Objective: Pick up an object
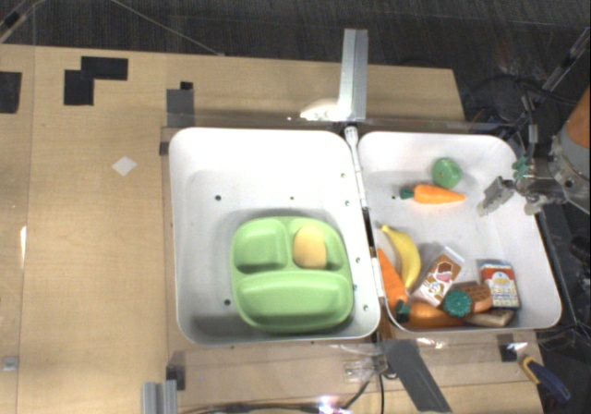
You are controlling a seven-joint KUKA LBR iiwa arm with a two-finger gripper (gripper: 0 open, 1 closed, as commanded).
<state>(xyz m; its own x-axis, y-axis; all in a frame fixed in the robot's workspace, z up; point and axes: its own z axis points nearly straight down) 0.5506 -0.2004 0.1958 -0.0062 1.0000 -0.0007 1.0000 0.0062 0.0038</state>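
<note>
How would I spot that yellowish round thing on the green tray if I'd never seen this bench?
Start at the left bin, the one with the green tray in it. The tray has three compartments; look in the small upper right one. There sits a yellow egg-shaped object, the sole item on the tray, while the other toys lie in the right bin.

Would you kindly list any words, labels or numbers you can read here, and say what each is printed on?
None can be read.
small carton: printed face, too blurred to read.
red-and-white box: printed label, too small to read.
</note>
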